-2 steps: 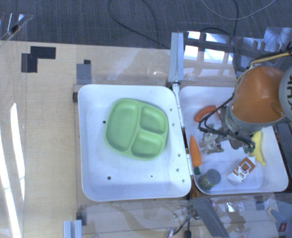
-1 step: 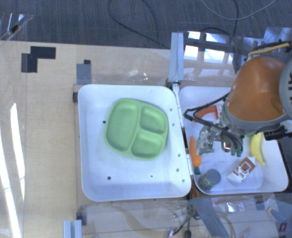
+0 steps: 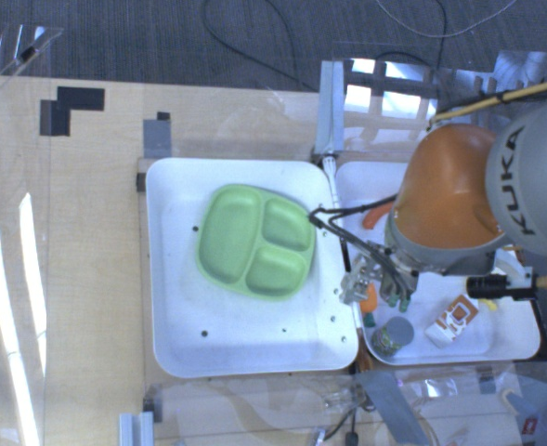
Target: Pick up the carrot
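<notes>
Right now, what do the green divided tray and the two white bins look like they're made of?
The green tray looks like molded plastic with a matte finish: uniform color, soft rounded compartment edges, no glare. The left bin and right bin look like smooth white plastic, possibly coated metal: rounded corners, even surface, faint sheen. The look leaves that open.
</notes>
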Motion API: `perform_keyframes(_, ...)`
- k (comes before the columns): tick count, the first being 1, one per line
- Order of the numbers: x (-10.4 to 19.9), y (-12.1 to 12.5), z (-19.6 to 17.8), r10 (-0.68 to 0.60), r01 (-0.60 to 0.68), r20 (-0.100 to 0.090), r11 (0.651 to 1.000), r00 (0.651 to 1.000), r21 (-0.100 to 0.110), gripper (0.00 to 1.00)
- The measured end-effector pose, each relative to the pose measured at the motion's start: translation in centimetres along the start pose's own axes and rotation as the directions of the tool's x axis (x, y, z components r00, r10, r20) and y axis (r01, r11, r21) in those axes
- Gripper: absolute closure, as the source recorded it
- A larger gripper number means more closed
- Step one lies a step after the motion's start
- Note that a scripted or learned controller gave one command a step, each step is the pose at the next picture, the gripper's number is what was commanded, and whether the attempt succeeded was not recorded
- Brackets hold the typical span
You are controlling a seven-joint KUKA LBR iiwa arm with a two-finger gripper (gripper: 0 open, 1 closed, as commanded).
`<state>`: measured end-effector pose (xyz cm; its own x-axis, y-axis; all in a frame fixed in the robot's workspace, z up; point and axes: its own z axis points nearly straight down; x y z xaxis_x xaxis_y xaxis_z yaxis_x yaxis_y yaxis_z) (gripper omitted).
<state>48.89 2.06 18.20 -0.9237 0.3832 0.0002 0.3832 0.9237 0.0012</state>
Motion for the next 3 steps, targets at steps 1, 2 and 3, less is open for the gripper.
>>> perform_keyframes(1,-2.7,-4.2,-0.1,0.429,-0.429,0.003,0.903,0.903,-0.001,1.0)
perform_keyframes(2,0.8,1.9,0.0,0.432,-0.432,0.001,0.902,0.902,0.0,1.0)
perform_keyframes(3,-0.9,-2.1,-0.1,0.687,-0.687,0.002,0.726,0.726,-0.002,1.0)
